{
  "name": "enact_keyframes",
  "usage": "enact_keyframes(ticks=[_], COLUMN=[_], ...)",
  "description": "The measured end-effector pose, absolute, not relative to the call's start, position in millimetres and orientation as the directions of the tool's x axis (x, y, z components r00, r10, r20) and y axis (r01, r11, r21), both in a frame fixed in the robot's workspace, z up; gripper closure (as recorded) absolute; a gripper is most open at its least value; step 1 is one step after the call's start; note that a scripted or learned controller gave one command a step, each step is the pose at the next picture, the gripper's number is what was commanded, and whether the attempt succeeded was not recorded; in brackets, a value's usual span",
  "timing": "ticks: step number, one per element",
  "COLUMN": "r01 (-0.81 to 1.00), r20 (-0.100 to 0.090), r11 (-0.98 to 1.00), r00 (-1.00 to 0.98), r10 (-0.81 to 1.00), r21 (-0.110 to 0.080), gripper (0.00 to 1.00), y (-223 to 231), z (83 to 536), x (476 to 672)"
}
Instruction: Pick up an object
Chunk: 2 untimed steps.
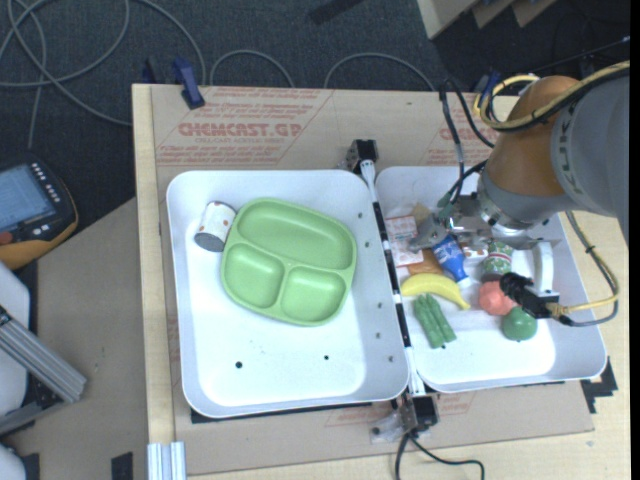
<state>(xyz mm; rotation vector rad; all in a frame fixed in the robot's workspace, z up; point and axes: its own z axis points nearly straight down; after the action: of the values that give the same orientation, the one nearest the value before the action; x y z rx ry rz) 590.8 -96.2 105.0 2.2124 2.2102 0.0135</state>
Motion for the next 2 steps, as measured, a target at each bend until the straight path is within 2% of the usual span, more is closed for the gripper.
enact_keyframes(ticks=[1,2], r01=[1.0,1.0], r20=[-0.006,0.0], r11=[-0.001,0.001], r00=[0.001,-0.001], r10=[1.0,1.0], r21=[0.025,0.002], gripper=[1.0,1.0], y=[-96.6,-47.0], z=[118.7,207.1], x=[593.4,585.0])
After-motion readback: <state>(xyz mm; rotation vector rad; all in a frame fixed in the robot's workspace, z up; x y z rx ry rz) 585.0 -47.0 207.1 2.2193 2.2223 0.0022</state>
